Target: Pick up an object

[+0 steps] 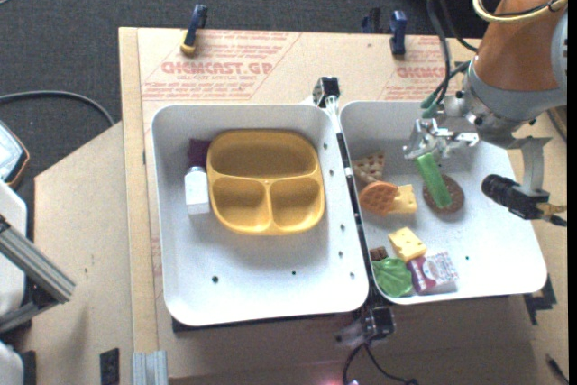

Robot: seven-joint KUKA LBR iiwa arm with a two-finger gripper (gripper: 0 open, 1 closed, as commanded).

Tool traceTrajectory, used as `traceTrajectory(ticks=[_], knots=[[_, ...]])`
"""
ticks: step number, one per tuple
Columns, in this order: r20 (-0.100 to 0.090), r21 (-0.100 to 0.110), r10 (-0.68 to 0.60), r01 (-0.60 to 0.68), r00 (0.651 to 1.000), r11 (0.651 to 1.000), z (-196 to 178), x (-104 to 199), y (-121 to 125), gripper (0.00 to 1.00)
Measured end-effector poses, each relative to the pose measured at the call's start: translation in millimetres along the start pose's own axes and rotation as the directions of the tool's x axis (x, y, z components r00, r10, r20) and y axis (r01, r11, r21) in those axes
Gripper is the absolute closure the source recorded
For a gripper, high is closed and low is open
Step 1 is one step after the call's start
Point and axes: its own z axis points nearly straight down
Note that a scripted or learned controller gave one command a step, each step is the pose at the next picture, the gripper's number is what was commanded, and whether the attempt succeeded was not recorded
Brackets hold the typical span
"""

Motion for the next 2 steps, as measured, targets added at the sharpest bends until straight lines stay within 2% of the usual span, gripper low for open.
traceTrajectory(ticks=[1,2], knots=[[0.001,0.000,0.002,-0.002,1.000,1.000,0.3,-5.5,0.2,1.00],[-0.001,0.006,0.003,-0.003,1.000,1.000,12.5,-0.5,-14.8,1.00]])
